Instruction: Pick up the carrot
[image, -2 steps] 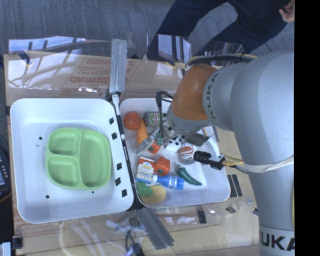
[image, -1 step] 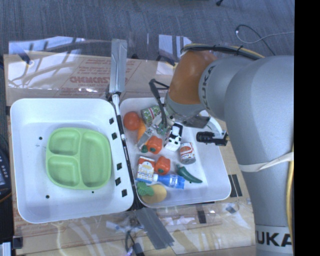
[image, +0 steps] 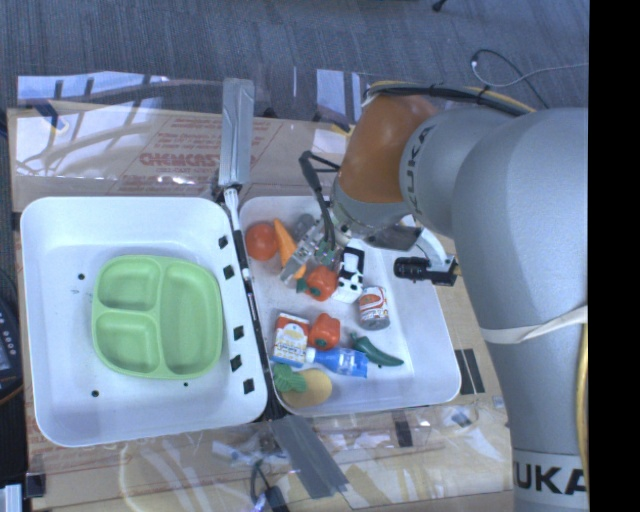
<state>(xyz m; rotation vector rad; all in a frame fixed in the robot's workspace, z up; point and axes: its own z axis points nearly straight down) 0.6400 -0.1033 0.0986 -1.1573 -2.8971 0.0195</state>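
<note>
Both bins (image: 60, 230) are seen as smooth white plastic; the green tray (image: 157, 316) is matt plastic; the surface (image: 150, 150) is brown cardboard.

We see the small orange tapered plastic carrot (image: 286, 243) lying in the right-hand shallow white bin (image: 432, 335), near its upper left corner. It rests tilted, running from upper left to lower right, just beside a round orange-red toy tomato (image: 261, 241) on its left, with other toy foods clustered close below.

Two white bins (image: 40, 300); one green divided plate (image: 157, 316); one carrot (image: 285, 240); one can (image: 373, 306); one bottle (image: 338, 361).
</note>
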